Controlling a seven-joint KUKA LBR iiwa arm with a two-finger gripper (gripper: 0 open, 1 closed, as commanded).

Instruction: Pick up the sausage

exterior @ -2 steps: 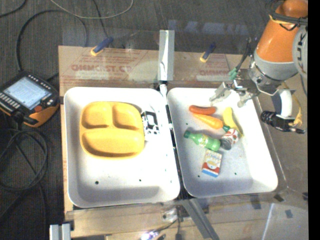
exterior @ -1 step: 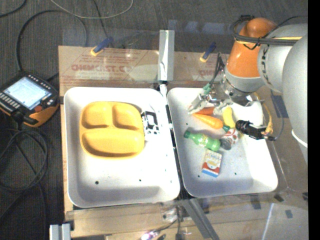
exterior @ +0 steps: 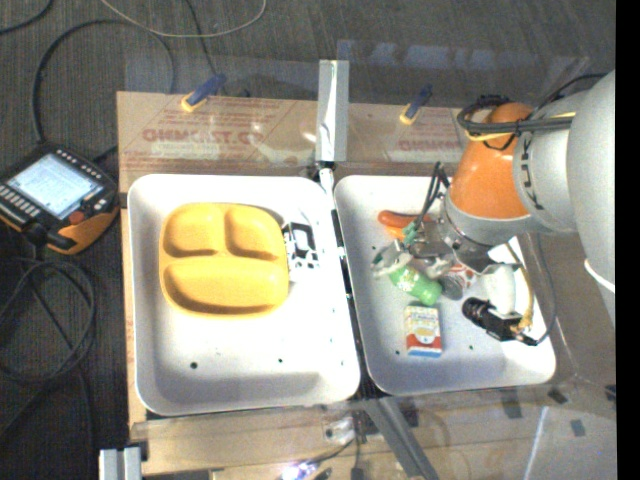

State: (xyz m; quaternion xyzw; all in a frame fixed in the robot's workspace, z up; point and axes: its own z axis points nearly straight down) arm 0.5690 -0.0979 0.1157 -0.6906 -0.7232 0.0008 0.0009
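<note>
The sausage (exterior: 396, 219), orange-red, is seen in the right bin (exterior: 380, 368) near its 11 o'clock corner. Its long axis runs from 9 to 3 o'clock, and its right end is hidden under the gripper (exterior: 432, 248). Whether the gripper is released or clenched cannot be told. A yellow tray (exterior: 222, 258) is seen in the left bin (exterior: 240, 378).

Dark carpet (exterior: 70, 368), trailing black cables (exterior: 40, 298)
</note>
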